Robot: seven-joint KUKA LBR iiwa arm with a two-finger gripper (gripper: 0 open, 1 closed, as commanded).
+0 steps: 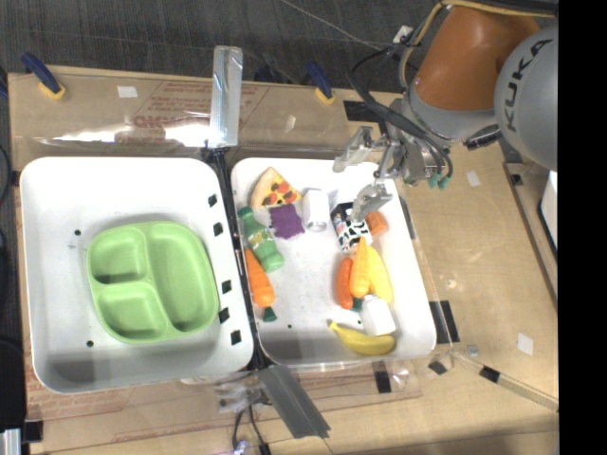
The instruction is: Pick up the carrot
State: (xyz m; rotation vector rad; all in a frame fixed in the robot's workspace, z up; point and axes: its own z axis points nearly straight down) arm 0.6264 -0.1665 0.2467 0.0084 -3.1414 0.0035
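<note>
On the desk [493, 282] two shallow white bins sit side by side, and from above you look down on both at a slant. The left bin [47, 254] carries a green divided plate [152, 281] lying flat near its middle. The right bin [303, 335] is crowded with toy food: a pizza slice [273, 190] at the top, a purple piece [285, 221] just below it, a green bottle [259, 240] leaning along the left wall, and the carrot [259, 282] lying lengthwise directly under that bottle, close against the divider between the bins. Over on the right side of the same bin lie a yellow corn cob [372, 268] beside an orange piece [344, 282], a black-and-white patterned item [352, 232] above them, and a banana [362, 341] at the bottom edge with a small white object [377, 317] touching it. The arm [474, 55] comes in from the right, grey with its orange band, and the claw [372, 173] hangs over the upper right corner of the right bin, well apart from the carrot. Whether the claw is spread or pressed together I cannot tell from here; nothing is visibly pinched in it.
</note>
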